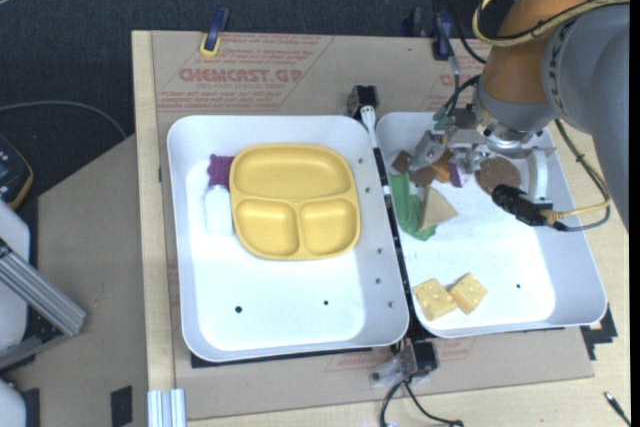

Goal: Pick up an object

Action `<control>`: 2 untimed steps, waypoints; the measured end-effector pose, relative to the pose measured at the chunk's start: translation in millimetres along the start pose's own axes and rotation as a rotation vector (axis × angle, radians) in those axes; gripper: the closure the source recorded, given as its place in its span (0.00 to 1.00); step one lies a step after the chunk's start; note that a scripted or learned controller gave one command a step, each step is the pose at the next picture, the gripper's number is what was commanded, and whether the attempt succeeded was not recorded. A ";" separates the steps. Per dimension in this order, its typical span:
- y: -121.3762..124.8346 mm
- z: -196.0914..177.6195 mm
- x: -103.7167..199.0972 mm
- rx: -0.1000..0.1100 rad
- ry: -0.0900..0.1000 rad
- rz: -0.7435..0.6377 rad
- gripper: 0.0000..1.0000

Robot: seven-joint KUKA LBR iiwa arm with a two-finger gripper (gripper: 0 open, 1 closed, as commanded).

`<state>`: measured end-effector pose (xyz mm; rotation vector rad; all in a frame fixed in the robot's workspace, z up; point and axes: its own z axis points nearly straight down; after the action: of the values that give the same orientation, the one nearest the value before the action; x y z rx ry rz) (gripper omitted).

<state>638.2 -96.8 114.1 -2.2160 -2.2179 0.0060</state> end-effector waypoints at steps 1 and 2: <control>1.0 27.5 -2.3 -0.006 -0.004 0.004 0.00; 2.3 13.6 -3.4 -0.012 -0.007 0.004 1.00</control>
<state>640.3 -100.2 100.5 -2.2303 -2.2223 0.0001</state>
